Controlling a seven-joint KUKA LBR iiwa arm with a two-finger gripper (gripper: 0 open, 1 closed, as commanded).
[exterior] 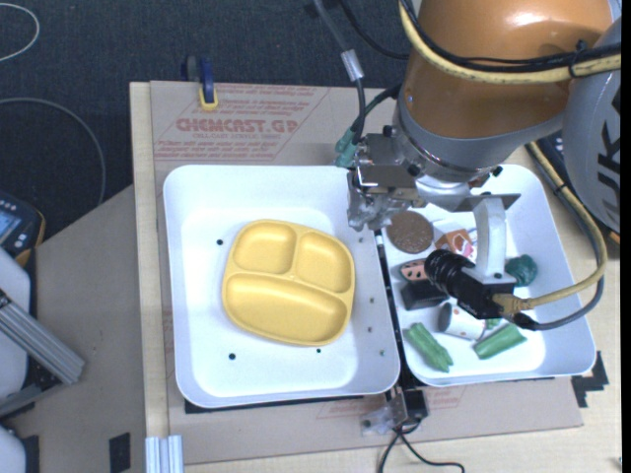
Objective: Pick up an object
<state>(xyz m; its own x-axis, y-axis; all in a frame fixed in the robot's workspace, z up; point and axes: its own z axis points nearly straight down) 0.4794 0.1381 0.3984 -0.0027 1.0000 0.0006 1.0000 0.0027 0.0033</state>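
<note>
The right bin (552, 358) holds small objects: a brown disc (410, 233), a teal piece (522, 268), two green pods (430, 346) near its front.

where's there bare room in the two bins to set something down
Left bin: bare white floor rings the yellow divided plate, widest along the far edge and down the left wall. Right bin: crowded, with the brown disc, green pieces and other small items under the arm; bare floor there is just a strip at its near edge.
</note>
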